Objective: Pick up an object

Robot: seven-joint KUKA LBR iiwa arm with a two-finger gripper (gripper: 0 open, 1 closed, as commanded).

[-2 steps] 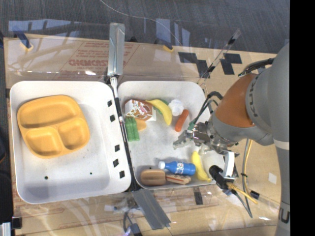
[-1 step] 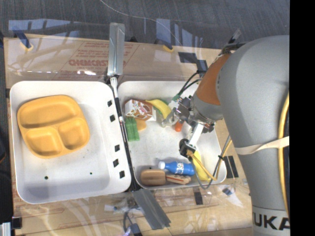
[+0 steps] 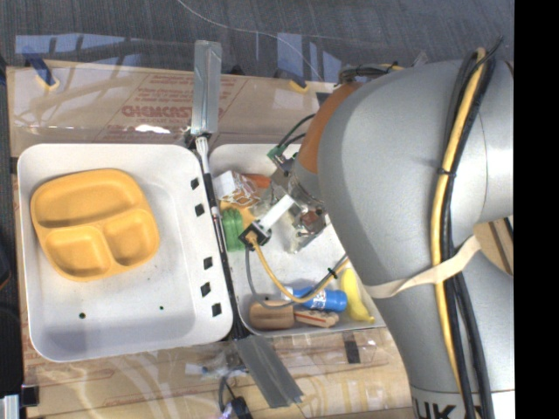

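Observation:
My gripper (image 3: 304,219) hangs low over the middle of the right bin (image 3: 229,157), under the big grey arm that covers most of that bin. To its left, against the bin's left wall, lies a green object (image 3: 232,230). Just behind that sits a small orange and white packet (image 3: 245,185). Along the bin's near edge lie a brown wooden piece (image 3: 274,314), a blue bottle with a white label (image 3: 322,299) and a yellow banana-like piece (image 3: 354,291). I see nothing clearly between the fingers.
A yellow divided plate (image 3: 92,222) lies in the far left part of the left bin (image 3: 131,321). A raised divider (image 3: 212,234) with black clips separates the two bins. Cardboard (image 3: 131,103) lines the bench behind them.

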